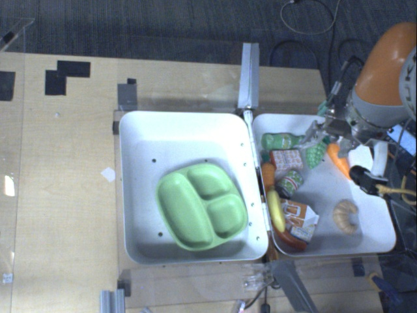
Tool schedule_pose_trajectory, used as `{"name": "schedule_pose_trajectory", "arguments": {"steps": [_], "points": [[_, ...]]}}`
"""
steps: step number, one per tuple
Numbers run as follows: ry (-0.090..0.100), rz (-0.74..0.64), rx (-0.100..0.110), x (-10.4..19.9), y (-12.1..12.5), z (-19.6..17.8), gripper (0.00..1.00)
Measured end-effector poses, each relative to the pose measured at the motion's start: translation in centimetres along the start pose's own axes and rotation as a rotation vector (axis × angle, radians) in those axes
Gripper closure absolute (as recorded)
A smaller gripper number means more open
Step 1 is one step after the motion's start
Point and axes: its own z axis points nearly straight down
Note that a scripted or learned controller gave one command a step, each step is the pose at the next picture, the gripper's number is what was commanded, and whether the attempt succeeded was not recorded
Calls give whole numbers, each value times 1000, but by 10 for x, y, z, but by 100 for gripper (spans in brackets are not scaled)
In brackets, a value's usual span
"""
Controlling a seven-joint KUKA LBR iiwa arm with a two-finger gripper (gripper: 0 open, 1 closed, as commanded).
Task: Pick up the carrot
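Carrot (339, 161): orange, slanted, upper right part of right bin (378, 240), just beside gripper.
Gripper (324, 137): above bin's upper middle; opening cannot be told; carrot not seen between.
Neighbours: green bag (281, 139), can (290, 181), banana (276, 210), bread roll (346, 215).
Left bin (140, 188): green divided plate (202, 205).

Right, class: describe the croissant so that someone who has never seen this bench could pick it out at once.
Start at the right-hand bin of the two white bins. Look in its near right corner, away from the packets and banana crowded along its left wall. There lies the croissant, alone on bare white floor: a pale tan, ridged, curved pastry, the only bread-coloured thing there.
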Motion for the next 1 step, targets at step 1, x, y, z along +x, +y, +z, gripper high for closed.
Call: {"name": "schedule_pose_trajectory", "arguments": {"steps": [1], "points": [[-1, -90, 2, -55, 38, 70, 0]]}}
